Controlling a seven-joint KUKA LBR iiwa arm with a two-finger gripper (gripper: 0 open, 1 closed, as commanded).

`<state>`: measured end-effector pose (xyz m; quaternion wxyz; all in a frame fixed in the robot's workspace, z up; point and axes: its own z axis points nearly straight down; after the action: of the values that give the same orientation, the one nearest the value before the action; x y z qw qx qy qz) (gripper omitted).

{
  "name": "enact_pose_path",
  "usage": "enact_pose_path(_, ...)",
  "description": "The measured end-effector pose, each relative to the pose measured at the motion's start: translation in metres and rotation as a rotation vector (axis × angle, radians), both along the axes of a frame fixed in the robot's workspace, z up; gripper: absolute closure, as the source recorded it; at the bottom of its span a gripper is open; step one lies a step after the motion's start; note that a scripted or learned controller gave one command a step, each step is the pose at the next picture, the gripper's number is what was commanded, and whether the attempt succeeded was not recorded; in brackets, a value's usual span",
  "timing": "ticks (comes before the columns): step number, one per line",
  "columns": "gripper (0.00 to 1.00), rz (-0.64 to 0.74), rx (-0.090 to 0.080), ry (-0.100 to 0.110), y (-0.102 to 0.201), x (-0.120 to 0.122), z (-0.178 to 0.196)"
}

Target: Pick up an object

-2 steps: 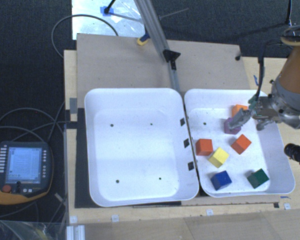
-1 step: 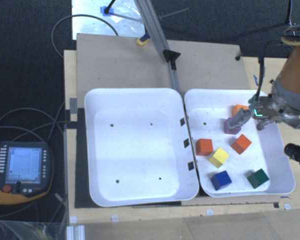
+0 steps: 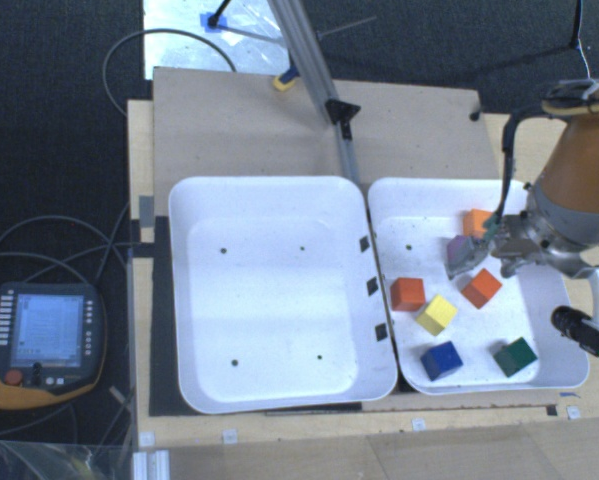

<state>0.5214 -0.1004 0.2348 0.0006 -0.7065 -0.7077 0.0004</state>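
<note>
Under the gripper (image 3: 476,253), right bin (image 3: 411,200): a grey-purple object (image 3: 462,254) sits at the fingertips, touching or just beside them. Can't tell whether it's between the fingers, or how far they're spread; the wrist blocks the view. Not calling it a hold.

Other pieces in the same bin:
- orange cube (image 3: 477,221), just behind the gripper, partly hidden by it
- orange-red cube (image 3: 482,288), just in front of the gripper
- red cube (image 3: 408,294), left of that, near the bin's left wall
- yellow cube (image 3: 438,314), between the red and orange-red ones, slightly nearer the front
- blue cube (image 3: 442,359), front of the bin
- green cube (image 3: 515,356), front right

Arm (image 3: 579,183) comes in from the right, over the right bin's far corner.

Left bin (image 3: 269,288) sits touching the right one. Teach pendant (image 3: 41,343) lies on the floor, well left of the bench (image 3: 399,118).
</note>
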Motion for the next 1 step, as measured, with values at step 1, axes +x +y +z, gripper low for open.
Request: enact_pose_path(1, 0.0, 0.0, 0.0, 0.003, -0.0019, -0.0055, -0.0611)
